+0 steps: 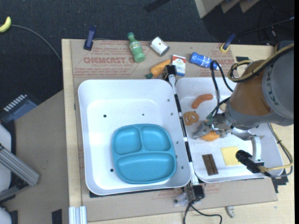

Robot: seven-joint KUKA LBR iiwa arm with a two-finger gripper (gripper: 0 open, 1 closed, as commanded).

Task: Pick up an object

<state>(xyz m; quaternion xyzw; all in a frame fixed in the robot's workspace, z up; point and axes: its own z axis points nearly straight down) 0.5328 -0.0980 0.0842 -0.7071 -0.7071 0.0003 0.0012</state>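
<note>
Cardboard-topped bench (117, 59), dark carpet (46, 8)

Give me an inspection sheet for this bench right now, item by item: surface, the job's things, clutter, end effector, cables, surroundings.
Surface: cardboard-topped bench bearing a left bin and a right bin.
Job's things: in the right bin, a sausage, a pretzel-like piece, an orange piece, a brown bar and a yellow square.
Clutter: blue divided tray in the left bin; behind the bins, a green bottle, white can, carrot, small carton and blue can.
End effector: low in the right bin at the orange piece; finger state unclear.
Cables: black cable running to the arm.
Surroundings: dark carpet.
</note>
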